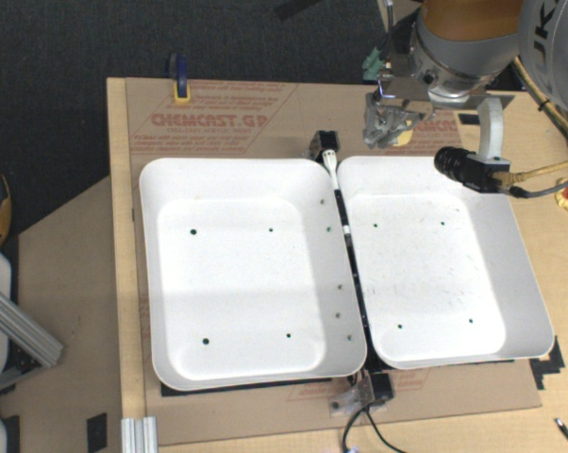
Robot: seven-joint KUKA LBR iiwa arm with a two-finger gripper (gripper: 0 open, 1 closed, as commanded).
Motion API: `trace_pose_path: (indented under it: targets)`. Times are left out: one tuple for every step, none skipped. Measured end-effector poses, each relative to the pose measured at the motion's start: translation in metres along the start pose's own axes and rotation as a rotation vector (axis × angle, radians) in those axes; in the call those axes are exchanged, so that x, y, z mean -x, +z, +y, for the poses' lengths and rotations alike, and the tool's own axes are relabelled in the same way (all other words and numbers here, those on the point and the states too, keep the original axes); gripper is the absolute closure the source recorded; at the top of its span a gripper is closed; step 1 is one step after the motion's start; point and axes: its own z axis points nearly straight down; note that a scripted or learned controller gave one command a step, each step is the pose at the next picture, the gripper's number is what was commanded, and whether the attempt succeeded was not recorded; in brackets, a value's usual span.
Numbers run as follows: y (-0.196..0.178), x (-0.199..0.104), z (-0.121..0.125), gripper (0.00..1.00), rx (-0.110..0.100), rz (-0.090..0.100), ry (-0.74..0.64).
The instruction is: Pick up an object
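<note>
- Currently parked with the claw [388,130] at about 1 o'clock in the view, just past the 12 o'clock rim of the right bin [510,253], over the brown surface [218,111] rather than over either white floor.
- Cannot tell whether wide or narrow: blurred, seen from above, and crowded by wrist hardware.
- As for the object to pick, the only candidate is a small tan patch [403,138] touching the claw's 4 o'clock side. Could be something gripped, could equally be the brown sheet behind.
- To do the step well, probably: settle on a target first, bring the claw toward 6 o'clock over the right bin, descend straight, and stay off the raised rim and the seam shared with the left bin [237,281].
- Worth confirming a real hold before lifting.
- Cut off at the top edge: most of the arm [463,8].
- Too small to identify: dark dots [193,232] on both bin floors, perhaps holes or marks.
</note>
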Motion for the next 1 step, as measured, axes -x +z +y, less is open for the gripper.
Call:
trace_pose_path:
  targets:
    - [0.0826, -0.0346, 0.0555, 1.0, -0.006, 0.001, -0.008]
